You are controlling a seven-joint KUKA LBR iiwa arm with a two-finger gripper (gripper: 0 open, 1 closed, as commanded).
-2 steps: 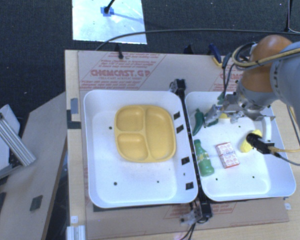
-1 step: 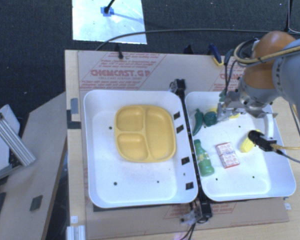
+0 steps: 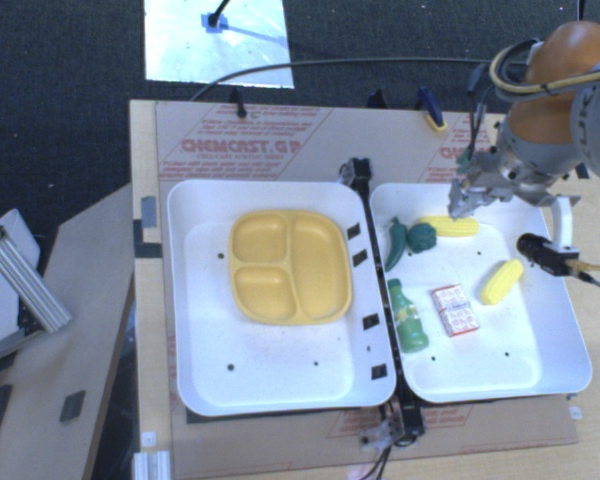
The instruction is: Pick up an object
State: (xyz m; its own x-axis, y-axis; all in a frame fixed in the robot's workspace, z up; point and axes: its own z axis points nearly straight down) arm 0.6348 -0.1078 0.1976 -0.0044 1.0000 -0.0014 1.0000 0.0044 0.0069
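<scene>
The gripper [image 3: 463, 204] hangs low at the upper right of the frame, just above the left end of the corn cob [image 3: 450, 228] in the right bin [image 3: 555, 368]; from this slant I cannot tell its state. It looks like the approach step, calling for a descent around the cob, clear of the green pepper [image 3: 405, 238] just beside it.

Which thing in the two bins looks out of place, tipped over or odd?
The small green plastic bottle lies on its side in the right white bin, close to the divider. The other toy foods and the yellow divided plate lie flat; nothing looks spilled.
</scene>
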